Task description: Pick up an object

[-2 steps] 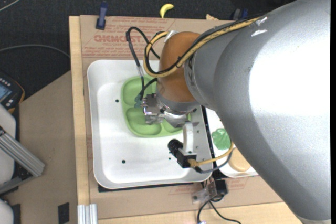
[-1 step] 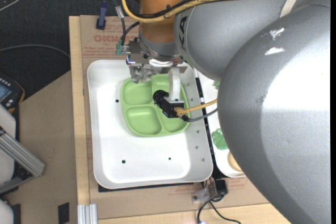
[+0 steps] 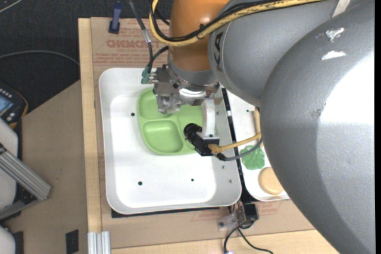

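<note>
Camera view, from above the bench: the grey arm's gripper (image 3: 168,101) hangs low at the centre of the frame over the upper edge of a green sectioned tray (image 3: 162,134), and whether it is open, closed or gripping anything cannot be told from this angle. That tray lies in the upper right part of the left white bin (image 3: 128,187). At the lower right, in the right-hand bin (image 3: 253,192), a green scrap (image 3: 255,159) and a tan rounded object (image 3: 271,181) lie partly under the arm.
</note>
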